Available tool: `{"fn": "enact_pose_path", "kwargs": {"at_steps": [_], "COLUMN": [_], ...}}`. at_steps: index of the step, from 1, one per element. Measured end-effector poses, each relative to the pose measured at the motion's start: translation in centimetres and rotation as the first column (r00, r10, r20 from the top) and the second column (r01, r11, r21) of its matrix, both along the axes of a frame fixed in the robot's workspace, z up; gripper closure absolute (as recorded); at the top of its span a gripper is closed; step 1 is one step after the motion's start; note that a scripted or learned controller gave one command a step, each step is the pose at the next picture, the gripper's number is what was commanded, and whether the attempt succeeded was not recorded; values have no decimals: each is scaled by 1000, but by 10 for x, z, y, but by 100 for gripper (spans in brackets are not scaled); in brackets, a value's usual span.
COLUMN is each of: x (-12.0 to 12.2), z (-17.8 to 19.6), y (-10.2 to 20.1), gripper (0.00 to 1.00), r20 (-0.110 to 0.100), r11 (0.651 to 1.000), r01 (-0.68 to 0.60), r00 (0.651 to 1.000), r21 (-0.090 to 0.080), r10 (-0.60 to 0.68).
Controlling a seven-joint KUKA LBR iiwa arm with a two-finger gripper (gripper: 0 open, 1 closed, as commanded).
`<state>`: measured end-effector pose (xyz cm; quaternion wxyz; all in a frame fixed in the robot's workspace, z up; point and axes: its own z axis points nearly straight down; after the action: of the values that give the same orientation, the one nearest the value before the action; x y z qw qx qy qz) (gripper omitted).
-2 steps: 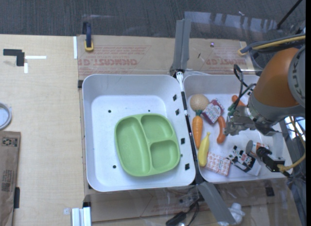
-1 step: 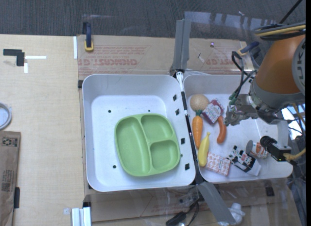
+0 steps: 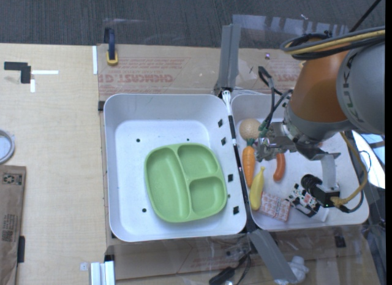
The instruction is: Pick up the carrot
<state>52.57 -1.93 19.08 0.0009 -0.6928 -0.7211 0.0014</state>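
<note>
the claw [image 3: 264,149] hangs just beside the carrot [image 3: 248,165]; its grip state cannot be told.

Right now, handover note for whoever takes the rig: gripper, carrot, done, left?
Gripper: low in the right bin, at that bin's left side; finger state can't be read from this angle.
Carrot: lying in the right bin against its left wall, just below the gripper, not lifted. A banana sits right under it, a sausage to its right, a pale round item above.
Left bin: holds the green divided plate.
Done: arm is over the carrot area.
Left: grasp and lift the carrot.
</note>
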Motion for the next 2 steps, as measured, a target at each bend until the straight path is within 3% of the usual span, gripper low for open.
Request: {"fn": "enact_pose_path", "kwargs": {"at_steps": [1, 2], "x": [-48, -26], "z": [28, 15], "y": [66, 72], "gripper": [100, 100], "r20": [-1, 0], "r11": [995, 1000], "r01": [96, -30], "r00": [995, 1000], "r21": [-1, -1], "r10": [-96, 30]}}
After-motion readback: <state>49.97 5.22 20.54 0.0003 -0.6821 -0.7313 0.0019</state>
